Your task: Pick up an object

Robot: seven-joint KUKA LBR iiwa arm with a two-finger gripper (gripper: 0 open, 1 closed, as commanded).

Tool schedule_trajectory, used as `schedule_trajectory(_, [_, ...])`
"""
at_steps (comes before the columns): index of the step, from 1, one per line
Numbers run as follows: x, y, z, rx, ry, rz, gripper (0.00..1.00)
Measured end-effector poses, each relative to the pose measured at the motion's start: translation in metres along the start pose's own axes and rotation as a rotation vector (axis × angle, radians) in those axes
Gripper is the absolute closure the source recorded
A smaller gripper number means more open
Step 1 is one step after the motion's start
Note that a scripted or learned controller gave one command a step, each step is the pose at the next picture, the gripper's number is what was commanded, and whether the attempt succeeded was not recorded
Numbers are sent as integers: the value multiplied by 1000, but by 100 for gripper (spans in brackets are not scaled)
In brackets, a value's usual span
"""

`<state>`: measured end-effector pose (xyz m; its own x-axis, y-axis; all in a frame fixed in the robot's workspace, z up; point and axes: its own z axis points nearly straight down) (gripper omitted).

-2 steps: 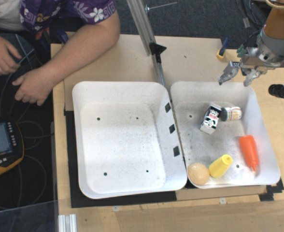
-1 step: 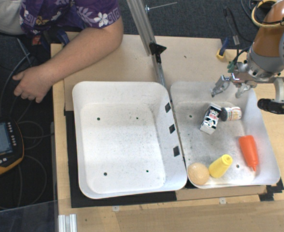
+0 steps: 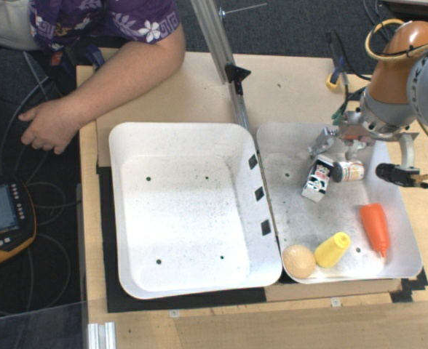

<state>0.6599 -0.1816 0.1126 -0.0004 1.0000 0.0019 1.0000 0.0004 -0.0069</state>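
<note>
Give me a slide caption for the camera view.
Pincer low in right white bin near black-and-white carton; orange carrot nearby.

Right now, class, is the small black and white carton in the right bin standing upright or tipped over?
Tipped over. The black and white carton lies on its side on the right bin's floor, its length slanting across it, beside a small bottle.

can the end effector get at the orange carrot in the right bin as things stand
Probably yes. The orange carrot lies by itself near the right bin's right side, with bare floor around it and nothing on top. The end effector sits over the same bin, above the small carton, so only a short shift is needed.
</note>
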Motion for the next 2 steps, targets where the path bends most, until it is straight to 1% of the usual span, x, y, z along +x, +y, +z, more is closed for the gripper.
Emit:
schedule_trajectory(1, [0, 2, -16, -9, -2, -1, 100])
schedule_trajectory(2, [2, 4, -81, -16, -4, -1, 100])
